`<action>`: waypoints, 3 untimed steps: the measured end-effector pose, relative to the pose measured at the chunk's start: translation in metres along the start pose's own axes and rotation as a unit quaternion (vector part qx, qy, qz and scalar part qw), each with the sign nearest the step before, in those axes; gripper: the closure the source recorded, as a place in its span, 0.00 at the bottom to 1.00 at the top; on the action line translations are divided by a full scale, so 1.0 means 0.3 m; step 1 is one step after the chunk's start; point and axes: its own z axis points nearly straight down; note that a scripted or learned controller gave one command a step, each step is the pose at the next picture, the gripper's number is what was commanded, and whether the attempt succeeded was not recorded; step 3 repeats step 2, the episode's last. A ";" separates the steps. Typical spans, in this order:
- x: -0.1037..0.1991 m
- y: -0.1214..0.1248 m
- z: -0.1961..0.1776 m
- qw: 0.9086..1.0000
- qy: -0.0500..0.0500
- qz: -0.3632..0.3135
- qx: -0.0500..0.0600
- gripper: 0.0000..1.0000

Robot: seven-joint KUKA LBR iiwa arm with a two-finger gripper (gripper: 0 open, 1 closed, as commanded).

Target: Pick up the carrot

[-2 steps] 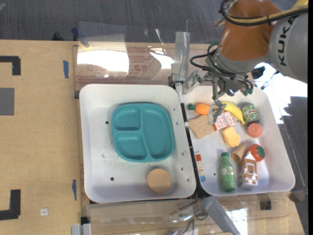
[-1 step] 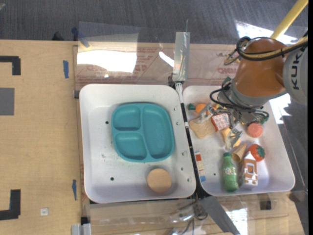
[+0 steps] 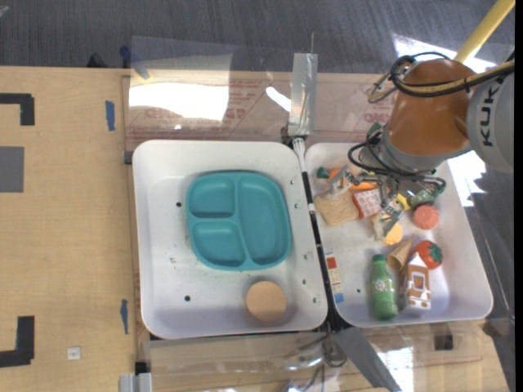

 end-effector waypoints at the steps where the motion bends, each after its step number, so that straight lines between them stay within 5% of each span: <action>1: -0.030 -0.034 0.003 1.000 -0.001 0.011 0.000 0.00; 3: -0.001 -0.054 0.004 1.000 -0.002 -0.012 0.000 0.00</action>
